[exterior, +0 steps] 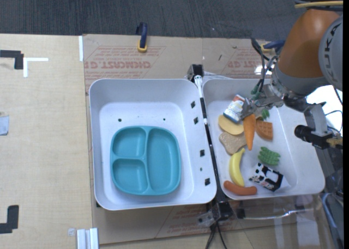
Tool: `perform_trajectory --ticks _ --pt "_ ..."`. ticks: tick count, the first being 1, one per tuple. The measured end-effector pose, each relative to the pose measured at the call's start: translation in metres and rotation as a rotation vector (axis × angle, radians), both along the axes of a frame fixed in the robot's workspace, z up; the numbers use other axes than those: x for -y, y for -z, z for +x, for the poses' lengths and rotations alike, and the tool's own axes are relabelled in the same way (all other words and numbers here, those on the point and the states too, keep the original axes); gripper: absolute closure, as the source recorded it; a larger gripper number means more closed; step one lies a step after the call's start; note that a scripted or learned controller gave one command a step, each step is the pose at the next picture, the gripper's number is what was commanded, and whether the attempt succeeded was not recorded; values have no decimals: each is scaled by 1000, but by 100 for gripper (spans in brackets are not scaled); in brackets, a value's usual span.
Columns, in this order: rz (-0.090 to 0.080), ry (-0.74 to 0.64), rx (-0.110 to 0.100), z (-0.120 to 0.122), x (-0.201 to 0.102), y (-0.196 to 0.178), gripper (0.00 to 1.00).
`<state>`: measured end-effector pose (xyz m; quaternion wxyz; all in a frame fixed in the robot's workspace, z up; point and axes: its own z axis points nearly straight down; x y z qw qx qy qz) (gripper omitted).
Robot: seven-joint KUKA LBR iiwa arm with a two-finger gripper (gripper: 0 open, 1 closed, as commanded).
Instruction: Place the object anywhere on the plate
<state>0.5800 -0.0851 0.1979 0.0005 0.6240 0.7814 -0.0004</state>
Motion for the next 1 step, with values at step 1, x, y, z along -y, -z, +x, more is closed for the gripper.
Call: perform_trajectory --ticks 1 --pt "0 51 -4 -42 -55 7 100"
